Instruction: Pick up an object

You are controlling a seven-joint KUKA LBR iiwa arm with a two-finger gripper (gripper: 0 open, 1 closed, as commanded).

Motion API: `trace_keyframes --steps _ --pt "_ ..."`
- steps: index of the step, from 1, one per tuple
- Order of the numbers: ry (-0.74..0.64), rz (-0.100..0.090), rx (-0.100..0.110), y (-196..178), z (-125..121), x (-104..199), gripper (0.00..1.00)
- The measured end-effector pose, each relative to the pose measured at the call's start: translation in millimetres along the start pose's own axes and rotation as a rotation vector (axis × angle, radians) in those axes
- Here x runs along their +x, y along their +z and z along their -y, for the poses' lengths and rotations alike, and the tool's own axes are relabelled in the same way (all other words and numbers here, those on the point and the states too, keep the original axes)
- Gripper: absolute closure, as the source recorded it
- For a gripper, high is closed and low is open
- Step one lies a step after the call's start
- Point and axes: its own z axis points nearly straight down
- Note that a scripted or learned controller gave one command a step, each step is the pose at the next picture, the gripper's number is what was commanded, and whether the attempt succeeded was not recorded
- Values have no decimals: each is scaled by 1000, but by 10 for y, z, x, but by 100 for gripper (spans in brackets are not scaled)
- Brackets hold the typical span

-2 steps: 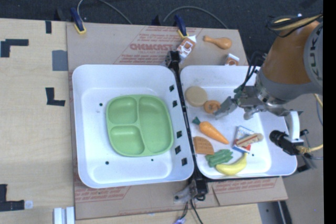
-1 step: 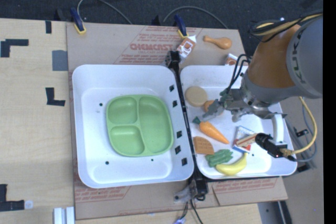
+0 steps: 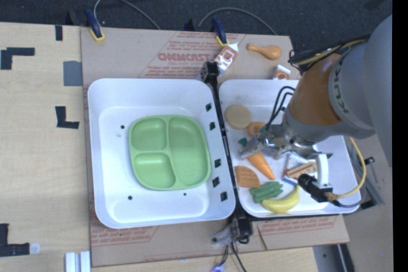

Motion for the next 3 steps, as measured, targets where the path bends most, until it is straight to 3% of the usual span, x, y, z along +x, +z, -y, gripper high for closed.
trace_keyframes --steps 1,2,3 --pt "0 3 -8 30 316 82 0" --pt "1 1 -3 35 6 81 0" --pt "1 3 -5 -62 3 76 100"
